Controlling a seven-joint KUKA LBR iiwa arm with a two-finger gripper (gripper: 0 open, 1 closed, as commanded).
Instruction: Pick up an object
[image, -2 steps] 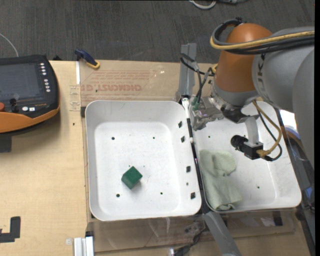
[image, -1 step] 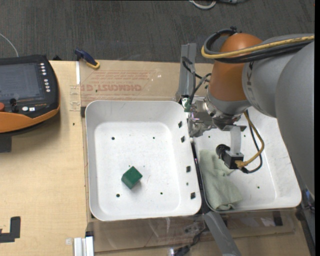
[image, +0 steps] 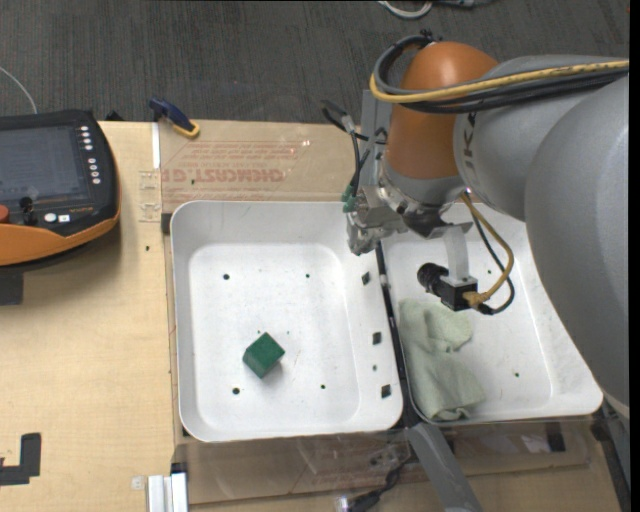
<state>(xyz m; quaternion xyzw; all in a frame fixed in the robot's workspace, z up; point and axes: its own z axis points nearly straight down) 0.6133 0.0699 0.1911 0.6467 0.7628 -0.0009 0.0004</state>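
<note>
A small green cube (image: 264, 355) lies in the left bin (image: 200, 400), toward its front middle. A crumpled pale green cloth (image: 442, 362) rests in the right bin (image: 560, 380), against its left wall near the front. My gripper (image: 364, 238) hangs below the orange wrist band, over the divider between the two bins near their back edge. It is well above and to the right of the cube, and behind the cloth. Nothing shows in its grasp.
A black and orange teach pendant (image: 50, 190) lies on the bench at the far left. A sheet of cardboard (image: 240, 170) sits behind the left bin, with a blue clamp (image: 175, 118) at its back edge. The bulky grey arm (image: 560, 180) covers the right bin's back right.
</note>
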